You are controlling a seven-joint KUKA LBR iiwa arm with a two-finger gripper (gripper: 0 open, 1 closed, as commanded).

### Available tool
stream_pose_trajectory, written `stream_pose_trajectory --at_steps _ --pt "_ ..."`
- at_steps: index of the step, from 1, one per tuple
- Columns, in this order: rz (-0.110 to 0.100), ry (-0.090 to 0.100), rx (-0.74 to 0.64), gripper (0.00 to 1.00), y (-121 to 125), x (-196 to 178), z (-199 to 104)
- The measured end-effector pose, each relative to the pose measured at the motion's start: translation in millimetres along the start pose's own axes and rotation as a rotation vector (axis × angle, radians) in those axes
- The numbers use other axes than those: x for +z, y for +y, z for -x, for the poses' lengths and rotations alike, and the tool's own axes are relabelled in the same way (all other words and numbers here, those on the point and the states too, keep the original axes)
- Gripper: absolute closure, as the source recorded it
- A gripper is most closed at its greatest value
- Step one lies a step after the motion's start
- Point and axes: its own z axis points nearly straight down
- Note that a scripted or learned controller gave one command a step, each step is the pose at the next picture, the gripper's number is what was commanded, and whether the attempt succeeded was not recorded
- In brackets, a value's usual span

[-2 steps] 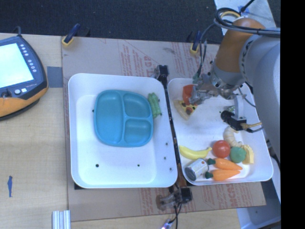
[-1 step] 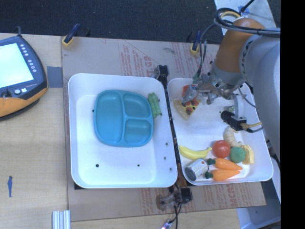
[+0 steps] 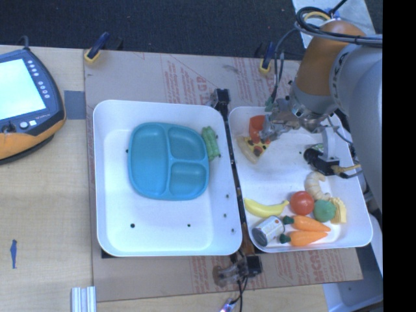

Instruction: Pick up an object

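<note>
My gripper [image 3: 268,130] hangs low over the far left corner of the right bin [image 3: 286,168]. It is right beside a small red toy [image 3: 257,126] and just above a pizza-slice toy [image 3: 252,147]. The gripper body hides part of the red toy. I cannot make out whether anything is held. The grey arm with its orange band [image 3: 323,57] comes in from the upper right.
Near the right bin's front lie a banana [image 3: 265,207], a tomato [image 3: 301,203], two carrots [image 3: 308,230], a small can [image 3: 268,229] and a green toy [image 3: 324,210]. The left bin [image 3: 117,226] holds a blue divided plate [image 3: 170,160] and a green pickle [image 3: 211,143]. A tablet [image 3: 23,99] sits far left.
</note>
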Motion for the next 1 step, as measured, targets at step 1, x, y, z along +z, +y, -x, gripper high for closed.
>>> stream_pose_trajectory --at_steps 1 --pt "-0.001 0.0 -0.001 0.0 -0.1 0.2 0.0"
